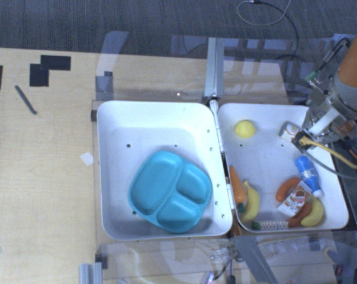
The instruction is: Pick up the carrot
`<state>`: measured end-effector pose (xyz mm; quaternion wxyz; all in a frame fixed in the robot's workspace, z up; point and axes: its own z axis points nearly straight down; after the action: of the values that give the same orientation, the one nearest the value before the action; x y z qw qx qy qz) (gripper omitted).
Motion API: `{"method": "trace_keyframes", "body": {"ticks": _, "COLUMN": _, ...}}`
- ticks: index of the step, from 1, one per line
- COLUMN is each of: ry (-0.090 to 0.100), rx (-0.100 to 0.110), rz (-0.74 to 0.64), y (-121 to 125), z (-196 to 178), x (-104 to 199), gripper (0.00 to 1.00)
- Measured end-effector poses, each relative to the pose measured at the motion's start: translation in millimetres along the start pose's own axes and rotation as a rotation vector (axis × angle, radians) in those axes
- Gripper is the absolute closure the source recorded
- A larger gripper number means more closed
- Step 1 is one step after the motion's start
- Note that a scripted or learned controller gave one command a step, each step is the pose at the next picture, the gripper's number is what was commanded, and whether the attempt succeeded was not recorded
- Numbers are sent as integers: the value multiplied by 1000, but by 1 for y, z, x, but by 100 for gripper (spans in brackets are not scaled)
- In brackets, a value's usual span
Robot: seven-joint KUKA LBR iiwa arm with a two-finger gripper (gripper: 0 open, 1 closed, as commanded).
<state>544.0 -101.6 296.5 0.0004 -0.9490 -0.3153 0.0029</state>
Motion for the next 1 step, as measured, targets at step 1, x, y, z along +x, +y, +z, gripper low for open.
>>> {"method": "trace_keyframes", "body": {"ticks": 1, "ry": 0, "rx": 0, "rz": -126, "y": -89, "z": 61, "x": 38, "gripper": 100}}
